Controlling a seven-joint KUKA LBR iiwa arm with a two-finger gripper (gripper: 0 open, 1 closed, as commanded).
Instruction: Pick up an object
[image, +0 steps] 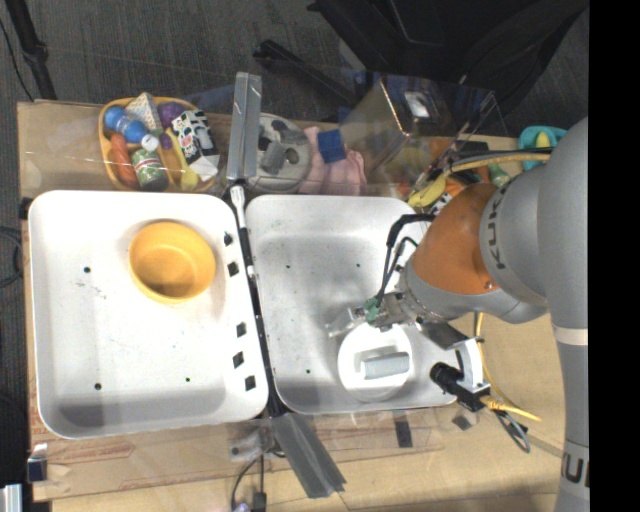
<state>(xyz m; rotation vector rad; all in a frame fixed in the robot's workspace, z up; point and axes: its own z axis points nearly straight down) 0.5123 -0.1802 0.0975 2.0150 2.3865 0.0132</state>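
The gripper (372, 316) sits low in the right bin (300, 300), a little right of the frame's centre. It hangs under the grey arm (520, 250) with its orange band, and the wrist hardware and cables hide it so much that I cannot tell whether it is apart or together. Nothing can be seen held in it. Just below it in the frame, touching or almost touching, lies the likely target, a white round dish (375, 366) near the bin's lower wall. The main risk, as I judge it, is a miss. The gripper looks set over the dish's upper rim and not its middle, so closing there could pinch only the edge and tip or flick the dish away. The dish is also close to the bin wall, so a push could wedge it against that wall and out of easy reach. Its smooth, rounded rim may slip free during a lift. The dish looks shallow, glossy and pale, hard to tell from the white bin floor, with a small greyish block-like shape resting inside it. What that shape is stays unclear. In the left bin (60, 330), well apart, a yellow bowl (172, 260) stands upright.
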